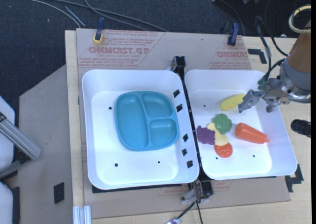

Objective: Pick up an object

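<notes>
Your end effector [256, 100] hangs over the upper right part of the right bin [281, 166], fingers spread and nothing between them. One finger tip [245, 104] sits just beside the right end of the yellow toy [232, 102], maybe touching it; you can't tell from this slant.

Candidates for the pick, all in the right bin:
- yellow toy, upper middle, nearest the end effector
- orange carrot [251, 133], right of centre, lying flat, apart from the rest
- green piece [222, 122], purple piece [206, 135] and red piece [223, 150], clustered and touching or nearly so

Left bin [98, 168] holds a blue divided plate [146, 119], well apart from the arm.

Progress, as you can judge it: approach looks mostly done, grasp not yet made, lift not begun. Nothing is off the bin floor. What's left for you: close on a toy, likely the yellow one, then raise it clear.
</notes>
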### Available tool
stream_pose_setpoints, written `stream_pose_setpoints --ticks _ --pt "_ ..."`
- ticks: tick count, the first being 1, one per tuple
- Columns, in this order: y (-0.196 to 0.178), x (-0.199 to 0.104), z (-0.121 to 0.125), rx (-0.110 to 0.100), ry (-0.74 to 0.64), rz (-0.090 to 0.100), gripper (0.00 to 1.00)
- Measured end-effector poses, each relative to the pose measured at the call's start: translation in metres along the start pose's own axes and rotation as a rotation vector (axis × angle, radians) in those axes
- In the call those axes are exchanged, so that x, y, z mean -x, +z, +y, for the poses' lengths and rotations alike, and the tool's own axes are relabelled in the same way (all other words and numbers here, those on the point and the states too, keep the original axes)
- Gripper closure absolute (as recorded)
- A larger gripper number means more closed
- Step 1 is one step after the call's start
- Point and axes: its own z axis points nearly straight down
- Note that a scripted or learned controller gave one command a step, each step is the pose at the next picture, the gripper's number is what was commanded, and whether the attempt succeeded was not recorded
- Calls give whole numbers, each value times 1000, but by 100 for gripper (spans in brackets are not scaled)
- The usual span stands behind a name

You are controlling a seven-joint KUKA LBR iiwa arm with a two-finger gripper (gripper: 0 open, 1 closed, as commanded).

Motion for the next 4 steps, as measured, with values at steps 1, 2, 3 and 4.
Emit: stream_pose_setpoints --ticks 1,2,3,4 --pt "-8 -1 3 14 -4 -3 0" --pt "54 -5 -1 8 -3 -1 0" --pt "108 -6 10 9 -4 -1 0" --pt "129 -6 11 14 -3 -1 0"
